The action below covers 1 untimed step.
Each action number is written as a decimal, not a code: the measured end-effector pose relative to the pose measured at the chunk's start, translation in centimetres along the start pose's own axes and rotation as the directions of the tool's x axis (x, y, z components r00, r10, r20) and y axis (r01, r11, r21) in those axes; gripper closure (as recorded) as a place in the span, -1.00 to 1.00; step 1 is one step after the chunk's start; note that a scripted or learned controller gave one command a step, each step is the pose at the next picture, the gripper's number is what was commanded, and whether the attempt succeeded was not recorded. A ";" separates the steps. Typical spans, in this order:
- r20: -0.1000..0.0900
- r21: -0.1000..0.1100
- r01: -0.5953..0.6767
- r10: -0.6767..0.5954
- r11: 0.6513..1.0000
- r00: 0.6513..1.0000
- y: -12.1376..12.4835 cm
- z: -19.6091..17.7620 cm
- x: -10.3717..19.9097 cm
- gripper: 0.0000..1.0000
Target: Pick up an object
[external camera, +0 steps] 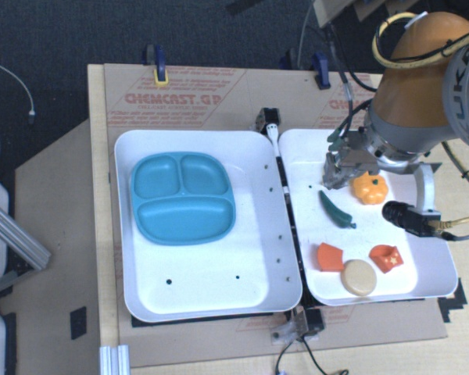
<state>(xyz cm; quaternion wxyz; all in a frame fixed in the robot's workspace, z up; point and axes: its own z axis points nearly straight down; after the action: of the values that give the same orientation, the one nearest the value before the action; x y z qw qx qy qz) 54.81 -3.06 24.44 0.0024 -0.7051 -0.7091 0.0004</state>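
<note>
The right bin holds a yellow-orange pepper-like toy, a dark green pod, an orange-red block, a round beige disc and a red piece. My gripper hangs low in the upper part of this bin, just left of the yellow-orange toy and above the green pod. The wrist hides part of the yellow toy.
In the left bin lies a blue three-compartment plate. A black cylinder with a cable juts out over the right bin's right side. Blue clamps sit on the board's far edge.
</note>
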 end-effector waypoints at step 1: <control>0.000 0.000 -0.001 0.001 1.000 1.000 -1.5 1.7 5.0 1.00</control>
<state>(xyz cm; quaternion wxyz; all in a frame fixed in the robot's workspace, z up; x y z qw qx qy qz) 53.32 1.90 22.73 0.0026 -0.7052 -0.7090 0.0005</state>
